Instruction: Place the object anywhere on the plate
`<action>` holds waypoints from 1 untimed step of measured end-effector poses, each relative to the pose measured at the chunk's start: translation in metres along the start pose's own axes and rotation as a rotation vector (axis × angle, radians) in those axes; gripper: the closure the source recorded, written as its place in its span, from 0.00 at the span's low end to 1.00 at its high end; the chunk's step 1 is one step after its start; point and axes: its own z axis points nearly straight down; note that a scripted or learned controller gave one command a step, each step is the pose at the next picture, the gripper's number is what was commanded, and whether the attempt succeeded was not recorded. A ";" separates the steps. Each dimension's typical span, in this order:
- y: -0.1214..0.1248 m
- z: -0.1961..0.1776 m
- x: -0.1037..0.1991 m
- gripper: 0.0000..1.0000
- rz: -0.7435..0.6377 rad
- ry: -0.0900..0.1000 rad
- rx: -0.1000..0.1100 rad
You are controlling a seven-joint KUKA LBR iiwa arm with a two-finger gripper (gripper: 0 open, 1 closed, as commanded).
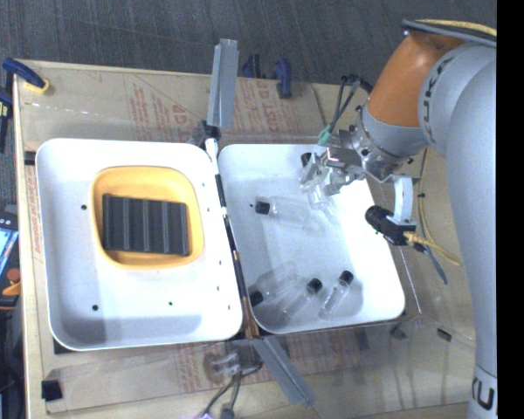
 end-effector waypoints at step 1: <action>-0.020 -0.001 0.050 1.00 -0.211 -0.001 0.002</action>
